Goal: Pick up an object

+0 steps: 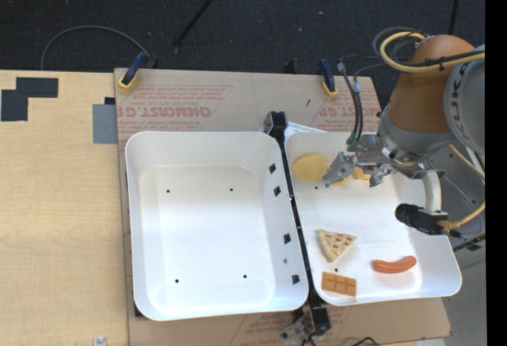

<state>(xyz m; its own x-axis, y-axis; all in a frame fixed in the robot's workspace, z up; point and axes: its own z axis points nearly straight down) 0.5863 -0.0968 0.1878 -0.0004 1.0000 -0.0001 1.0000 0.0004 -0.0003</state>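
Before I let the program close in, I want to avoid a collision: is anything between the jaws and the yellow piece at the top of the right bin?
Nothing visible is. The gripper hangs over the right bin, directly beside the yellow piece, with bare bin floor between them.

Tool (358, 169) low in right bin (432, 277) beside yellow piece (309, 168).
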